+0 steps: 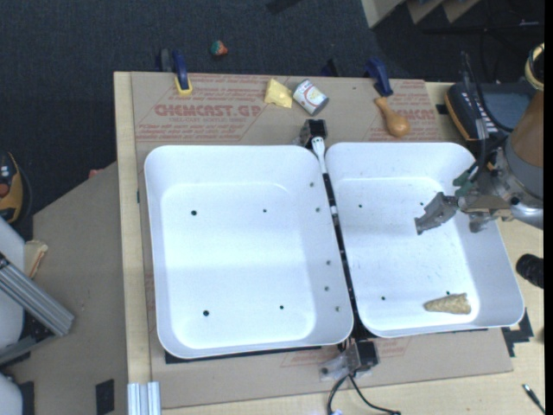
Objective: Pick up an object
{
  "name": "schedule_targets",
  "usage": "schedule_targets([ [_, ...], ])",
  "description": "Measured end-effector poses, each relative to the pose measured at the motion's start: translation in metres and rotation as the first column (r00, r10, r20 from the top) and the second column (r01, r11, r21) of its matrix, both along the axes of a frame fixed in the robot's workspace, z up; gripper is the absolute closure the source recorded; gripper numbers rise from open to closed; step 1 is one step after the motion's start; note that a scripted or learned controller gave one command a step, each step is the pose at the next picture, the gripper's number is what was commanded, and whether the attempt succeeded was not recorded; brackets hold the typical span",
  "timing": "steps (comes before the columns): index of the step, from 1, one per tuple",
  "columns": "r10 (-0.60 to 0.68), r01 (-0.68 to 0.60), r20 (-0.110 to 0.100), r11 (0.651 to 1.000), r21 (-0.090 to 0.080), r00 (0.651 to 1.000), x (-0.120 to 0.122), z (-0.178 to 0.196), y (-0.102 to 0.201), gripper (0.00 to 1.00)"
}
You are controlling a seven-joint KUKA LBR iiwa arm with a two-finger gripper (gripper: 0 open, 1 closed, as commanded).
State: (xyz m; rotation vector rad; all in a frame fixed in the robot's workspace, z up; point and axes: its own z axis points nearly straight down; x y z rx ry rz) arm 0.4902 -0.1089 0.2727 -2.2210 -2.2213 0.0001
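step: reaching, nothing picked up yet | pincer (pixel 449 212): over the right bin (pixel 380 167), can't tell if it is released or clenched | tan lump (pixel 448 303): lies below the pincer, well apart | left: go down, grab, lift

Red "CHEMCAST" repeats on brown bench sheet (pixel 216 109); rest of print illegible.

Yellow wedge (pixel 278 93) — small can (pixel 310 97)
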Motion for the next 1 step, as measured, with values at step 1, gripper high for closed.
schedule_targets([
  [1, 0.002, -0.002, 0.018, 1.0, -0.004, 1.0, 0.007, 0.1338, -0.003, 0.0],
])
